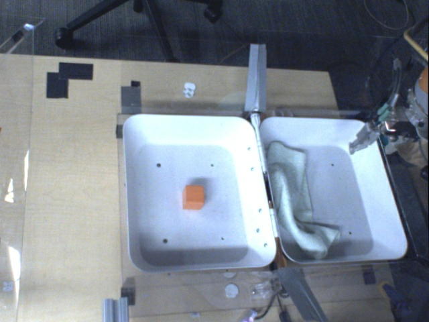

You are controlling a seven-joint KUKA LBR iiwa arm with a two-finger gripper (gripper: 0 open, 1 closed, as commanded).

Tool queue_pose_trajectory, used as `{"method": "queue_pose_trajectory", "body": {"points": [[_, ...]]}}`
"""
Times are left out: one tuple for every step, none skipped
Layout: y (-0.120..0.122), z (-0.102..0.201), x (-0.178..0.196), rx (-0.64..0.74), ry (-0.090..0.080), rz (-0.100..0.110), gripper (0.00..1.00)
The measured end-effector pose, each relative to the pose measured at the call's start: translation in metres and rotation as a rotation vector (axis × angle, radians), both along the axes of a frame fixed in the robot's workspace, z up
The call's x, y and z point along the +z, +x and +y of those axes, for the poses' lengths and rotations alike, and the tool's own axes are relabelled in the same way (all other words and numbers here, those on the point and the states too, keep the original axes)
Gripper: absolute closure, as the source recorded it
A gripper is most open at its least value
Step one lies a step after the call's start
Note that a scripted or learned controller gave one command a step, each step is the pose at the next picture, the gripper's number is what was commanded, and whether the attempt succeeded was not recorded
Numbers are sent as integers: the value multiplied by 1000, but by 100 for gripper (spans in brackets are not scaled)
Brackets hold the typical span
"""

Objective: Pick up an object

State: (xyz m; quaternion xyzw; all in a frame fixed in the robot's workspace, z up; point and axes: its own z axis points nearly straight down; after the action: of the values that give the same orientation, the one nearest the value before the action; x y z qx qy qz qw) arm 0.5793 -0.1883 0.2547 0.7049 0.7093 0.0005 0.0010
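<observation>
A small orange cube (194,197) sits near the middle of the left bin (144,180). A pale grey cloth (293,203) lies crumpled along the left side of the right bin (365,200), stretching from the back to the front. My gripper (362,141) hangs over the right bin's back right corner, well apart from the cloth and far from the cube. Nothing shows in its grasp.
A metal divider post (256,79) stands at the back between the two bins. Black tape marks (67,78) lie on the wooden bench at the back left. A chair base (144,5) stands on the floor beyond the bench.
</observation>
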Motion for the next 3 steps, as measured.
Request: {"method": "queue_pose_trajectory", "body": {"points": [[-5,16,-156,126,0,-4,0],[-3,17,-145,128,-1,-9,100],[67,0,-68,2,-2,-5,100]]}}
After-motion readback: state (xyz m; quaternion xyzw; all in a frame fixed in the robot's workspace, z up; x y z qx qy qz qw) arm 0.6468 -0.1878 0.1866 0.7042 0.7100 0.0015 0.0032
